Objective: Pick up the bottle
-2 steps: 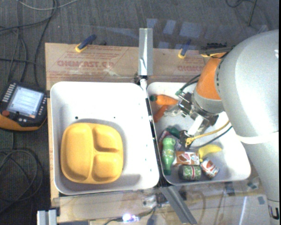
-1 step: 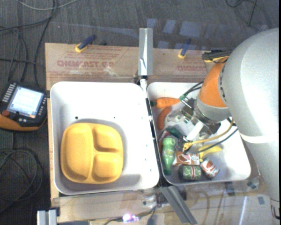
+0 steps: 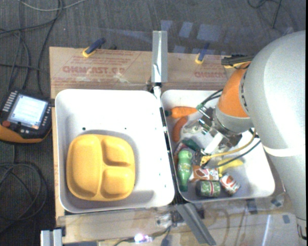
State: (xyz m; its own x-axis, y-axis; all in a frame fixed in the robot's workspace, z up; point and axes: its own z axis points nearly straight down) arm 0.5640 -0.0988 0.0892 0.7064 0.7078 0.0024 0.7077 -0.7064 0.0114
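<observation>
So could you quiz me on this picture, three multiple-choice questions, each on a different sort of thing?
1. Where does the yellow tray lie?
A. left bin
B. right bin
C. on the floor

2. What colour is the bottle?
A. blue
B. green
C. white

3. How does the bottle lie?
A. on the bin floor, beside the left wall
B. on the yellow tray
C. outside both bins

Answers:
1 A, the tray sits in the left bin.
2 B, its body is green.
3 A, it rests in the right bin beside the left wall, just below the claw.
</observation>
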